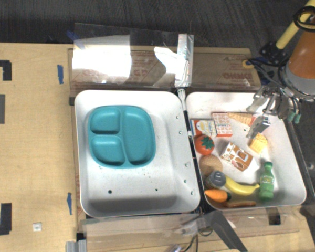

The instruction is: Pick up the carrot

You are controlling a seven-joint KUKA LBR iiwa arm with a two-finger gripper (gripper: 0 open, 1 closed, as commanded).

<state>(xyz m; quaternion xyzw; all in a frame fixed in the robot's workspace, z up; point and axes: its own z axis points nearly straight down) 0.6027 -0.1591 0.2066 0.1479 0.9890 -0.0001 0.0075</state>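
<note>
Pincer (258,124) hangs over the far-right part of the right bin (296,164), arm w/ orange band coming in from the right. Fingers spread apart, nothing between them; tips sit above a yellow piece (259,143) and just right of a small printed box (222,124).

Near the pincer, twd bin centre: an orange-and-white carton (237,157). Left of that, a tomato (204,144) w/ green top, and a brown round item (210,165) just nearer than it. Green bottle (266,180) stands at the near-right side, a banana (240,186) lying beside it on its left, touching a grey-blue round thing (217,178).

Carrot (216,195) lies at the near-left corner of the right bin, just nearer than the grey-blue thing and left of the banana; well apart from the pincer.

Left bin (170,140) holds a teal divided plate (121,135), far-left part. Both bins side by side on the desk (26,140).
</note>
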